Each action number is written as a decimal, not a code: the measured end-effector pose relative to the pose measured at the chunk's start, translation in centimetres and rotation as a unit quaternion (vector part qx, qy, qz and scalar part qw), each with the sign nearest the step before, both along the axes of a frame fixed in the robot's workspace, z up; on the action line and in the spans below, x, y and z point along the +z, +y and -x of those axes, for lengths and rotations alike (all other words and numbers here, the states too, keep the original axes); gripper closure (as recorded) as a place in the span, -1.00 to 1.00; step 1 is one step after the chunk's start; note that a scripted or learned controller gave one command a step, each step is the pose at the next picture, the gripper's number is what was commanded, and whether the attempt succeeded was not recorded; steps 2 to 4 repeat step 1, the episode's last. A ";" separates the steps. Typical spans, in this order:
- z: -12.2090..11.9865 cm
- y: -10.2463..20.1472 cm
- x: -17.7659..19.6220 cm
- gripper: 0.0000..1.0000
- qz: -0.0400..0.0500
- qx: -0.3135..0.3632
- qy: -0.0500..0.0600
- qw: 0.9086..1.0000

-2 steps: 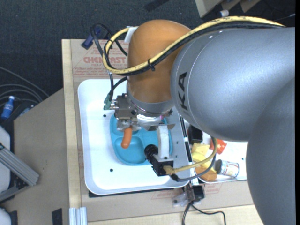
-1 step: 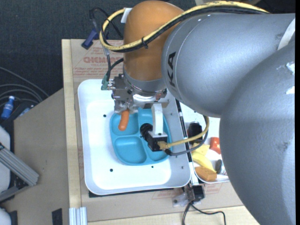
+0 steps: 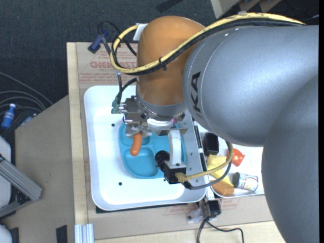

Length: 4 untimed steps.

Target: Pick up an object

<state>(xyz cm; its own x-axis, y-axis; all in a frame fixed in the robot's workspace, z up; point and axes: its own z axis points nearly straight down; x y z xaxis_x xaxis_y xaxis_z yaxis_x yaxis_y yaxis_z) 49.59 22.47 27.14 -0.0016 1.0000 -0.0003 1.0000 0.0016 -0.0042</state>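
Mostly, the arm (image 3: 243, 85) hides the right bin (image 3: 248, 194) and the jaws.

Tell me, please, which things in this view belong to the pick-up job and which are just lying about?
In the job:
- gripper, low over the left bin
- orange carrot-like piece just under it
- blue dish beneath the piece

Lying about:
- right bin's yellow item, black item, small tube

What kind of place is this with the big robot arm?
Probably a robot lab or workshop. A large grey KUKA arm reaches over white bins on a bench, loose cables trail across the dark floor, and small objects lie about for grasping practice.
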 end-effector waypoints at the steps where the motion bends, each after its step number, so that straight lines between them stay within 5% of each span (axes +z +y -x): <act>1: -3.9 -10.8 1.6 1.00 0.000 -0.002 -0.003 1.000; 4: -3.9 -10.8 1.6 1.00 0.000 -0.002 -0.003 1.000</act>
